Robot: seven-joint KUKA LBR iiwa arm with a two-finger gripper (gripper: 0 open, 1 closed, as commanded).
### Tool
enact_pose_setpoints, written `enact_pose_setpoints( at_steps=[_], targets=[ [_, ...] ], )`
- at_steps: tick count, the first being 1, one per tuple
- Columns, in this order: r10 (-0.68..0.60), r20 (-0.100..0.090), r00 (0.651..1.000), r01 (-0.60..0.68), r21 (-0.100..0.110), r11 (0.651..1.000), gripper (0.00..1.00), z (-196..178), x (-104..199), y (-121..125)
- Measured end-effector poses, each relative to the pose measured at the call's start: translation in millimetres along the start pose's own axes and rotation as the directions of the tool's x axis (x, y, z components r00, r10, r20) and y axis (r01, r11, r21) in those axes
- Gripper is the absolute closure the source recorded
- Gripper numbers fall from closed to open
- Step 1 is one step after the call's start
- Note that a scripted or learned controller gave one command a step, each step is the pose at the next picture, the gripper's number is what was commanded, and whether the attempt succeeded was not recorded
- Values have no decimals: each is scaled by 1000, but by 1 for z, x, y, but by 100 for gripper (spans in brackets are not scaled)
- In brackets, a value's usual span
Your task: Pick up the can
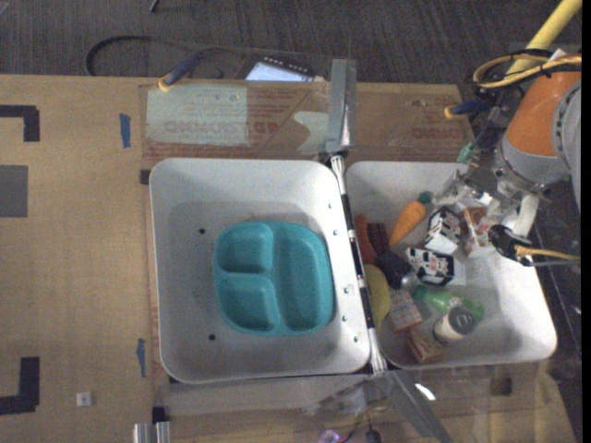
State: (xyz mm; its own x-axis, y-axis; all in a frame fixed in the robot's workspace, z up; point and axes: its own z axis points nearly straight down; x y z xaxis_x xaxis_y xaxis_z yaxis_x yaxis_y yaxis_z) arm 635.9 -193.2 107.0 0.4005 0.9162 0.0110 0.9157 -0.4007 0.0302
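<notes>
The can (458,324) is a small cylinder with a pale grey top, standing near the front of the right bin (531,317) among other items. My gripper (459,212) hangs over the back of that bin, above a white, black and red object (445,232). It is well behind the can and not touching it. The wrist and cables hide the gripper's tip.
Around the can lie a green bottle (441,297), a cow-patterned item (431,265), a carrot (410,221), a yellow banana (377,293), a small box (404,314) and a wooden block (424,346). The left bin (175,201) holds a teal divided plate (274,277).
</notes>
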Motion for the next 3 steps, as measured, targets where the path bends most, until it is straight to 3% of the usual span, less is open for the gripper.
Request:
enact_pose_setpoints(
  at_steps=[1, 2, 3],
  targets=[
    [-214, 6, 977, 213, 28, 977, 0, -48, -24, -13],
    [-209, 6, 978, 209, 6, 978, 0, -8, 13, -51],
    [-112, 18, 994, 112, -11, 994, 0, 0, 26, -50]
  ],
)
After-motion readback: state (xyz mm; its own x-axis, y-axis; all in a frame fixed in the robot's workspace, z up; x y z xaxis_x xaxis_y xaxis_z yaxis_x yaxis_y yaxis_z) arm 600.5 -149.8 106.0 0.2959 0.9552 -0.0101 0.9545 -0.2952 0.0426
